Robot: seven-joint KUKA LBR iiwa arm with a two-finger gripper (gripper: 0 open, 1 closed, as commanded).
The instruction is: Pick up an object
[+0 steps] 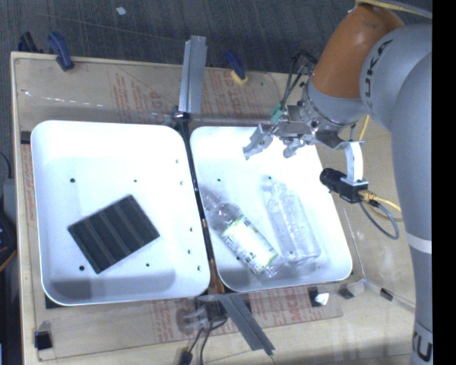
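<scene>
Tool [272, 144] hangs spread, gripping nothing; two clear bottles [243, 236] [292, 223] lie below it in the right bin [330, 272].

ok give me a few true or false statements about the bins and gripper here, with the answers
1. The dark ribbed panel lies in the left bin. True.
2. Two clear plastic bottles lie in the right bin. True: the labelled bottle and the plain bottle.
3. The gripper holds a bottle. False: nothing sits between its fingers, and it hangs over the bin's far end, apart from both bottles.
4. The bottles stand upright. False: both lie on their sides.
5. The panel lies beside the bottles in one bin. False: it is alone in the left bin.
</scene>
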